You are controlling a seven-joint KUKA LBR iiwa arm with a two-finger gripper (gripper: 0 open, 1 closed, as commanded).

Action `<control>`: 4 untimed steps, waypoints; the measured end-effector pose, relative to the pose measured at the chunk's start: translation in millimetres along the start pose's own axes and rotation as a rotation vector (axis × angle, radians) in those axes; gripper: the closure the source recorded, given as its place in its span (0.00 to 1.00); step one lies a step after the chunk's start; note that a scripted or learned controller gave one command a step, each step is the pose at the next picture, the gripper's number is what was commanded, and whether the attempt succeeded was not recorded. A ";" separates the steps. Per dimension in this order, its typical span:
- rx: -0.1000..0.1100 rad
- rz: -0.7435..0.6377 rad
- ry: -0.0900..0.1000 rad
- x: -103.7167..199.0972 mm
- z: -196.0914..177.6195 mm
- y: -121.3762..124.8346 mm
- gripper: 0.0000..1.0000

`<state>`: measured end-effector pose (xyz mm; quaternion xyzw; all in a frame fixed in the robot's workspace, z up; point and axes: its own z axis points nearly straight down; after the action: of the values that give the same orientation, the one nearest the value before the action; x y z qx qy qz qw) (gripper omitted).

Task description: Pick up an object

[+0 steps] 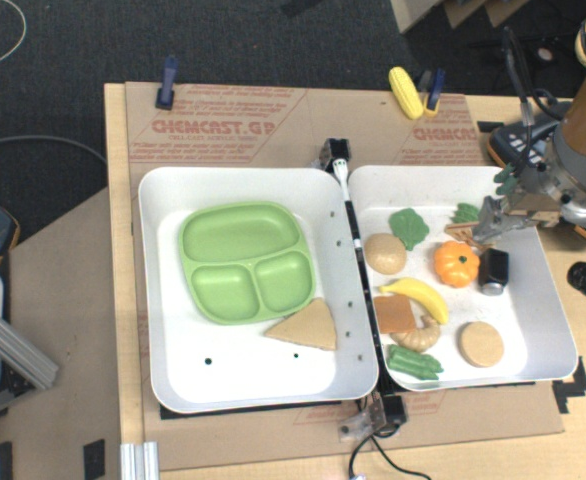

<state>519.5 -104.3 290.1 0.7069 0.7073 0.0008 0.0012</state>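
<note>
Nothing is lifted yet: the gripper [490, 230] hangs low by the far right corner of the right bin [533, 368], just beside the orange pumpkin [457, 264] and a small black block [493, 270]. How its jaws stand, I cannot tell. The whole grasp and lift look left to do.

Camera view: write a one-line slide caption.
Gripper hovers over right bin of toy food beside orange pumpkin; green divided tray sits in left bin.
</note>
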 end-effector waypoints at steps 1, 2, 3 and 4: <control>0.009 -0.003 0.004 49.6 25.0 -41.5 1.00; 0.010 0.004 0.001 22.5 71.2 -41.8 1.00; -0.006 -0.009 0.003 99.2 -3.4 -38.7 1.00; 0.006 -0.007 0.003 169.0 13.4 -37.6 1.00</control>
<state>481.9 64.7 276.4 0.7042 0.7100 -0.0003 -0.0020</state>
